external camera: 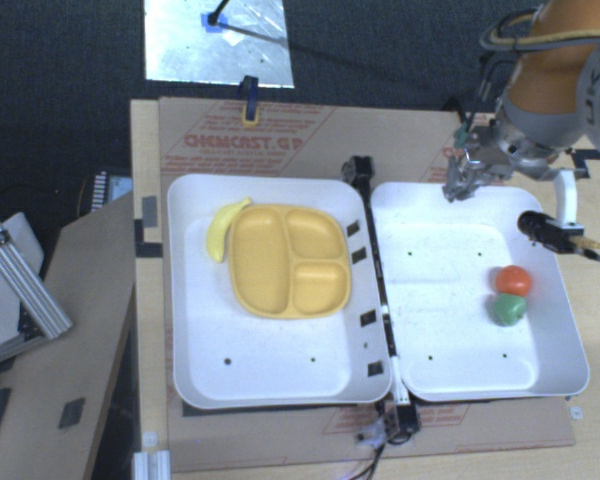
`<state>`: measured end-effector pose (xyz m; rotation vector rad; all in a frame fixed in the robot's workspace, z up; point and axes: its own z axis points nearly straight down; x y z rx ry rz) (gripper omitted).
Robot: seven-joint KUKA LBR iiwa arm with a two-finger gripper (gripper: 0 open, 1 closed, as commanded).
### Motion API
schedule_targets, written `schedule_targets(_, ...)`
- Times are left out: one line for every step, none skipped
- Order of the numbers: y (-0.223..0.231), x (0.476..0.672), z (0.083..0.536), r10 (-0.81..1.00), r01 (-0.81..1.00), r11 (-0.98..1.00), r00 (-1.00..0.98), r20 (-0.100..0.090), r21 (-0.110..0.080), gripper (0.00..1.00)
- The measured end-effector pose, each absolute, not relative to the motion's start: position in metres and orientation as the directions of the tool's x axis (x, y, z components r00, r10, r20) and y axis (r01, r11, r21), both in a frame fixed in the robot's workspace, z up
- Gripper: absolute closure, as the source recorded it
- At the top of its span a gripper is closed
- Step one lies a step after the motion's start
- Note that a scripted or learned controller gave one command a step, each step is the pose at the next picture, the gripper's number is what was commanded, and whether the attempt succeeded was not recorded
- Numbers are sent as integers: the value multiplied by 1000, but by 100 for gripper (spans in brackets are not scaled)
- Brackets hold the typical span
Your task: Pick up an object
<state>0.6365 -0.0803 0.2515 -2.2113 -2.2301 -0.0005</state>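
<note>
In the right bin (450, 368) an orange-red ball-like object (513, 279) lies near the right wall, with a green object (508, 310) touching it just below. The left bin (195, 368) holds a yellow divided plate (286, 261) and a yellow banana (221, 230) against the plate's left edge. My gripper (460, 187) hangs over the far edge of the right bin, well up and left of the orange-red and green objects. Nothing shows between its fingers.
A black clamp strip (372, 268) runs between the two bins. A black part of the arm (542, 229) juts over the right bin's far right corner. A shiny metal sheet (218, 26) lies beyond the bench at the back.
</note>
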Motion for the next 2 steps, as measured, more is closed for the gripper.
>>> schedule_targets(-20,620,241,1000,1000,9,-9,1,-2,100)
schedule_targets(39,605,228,1000,1000,11,-11,2,-2,100)
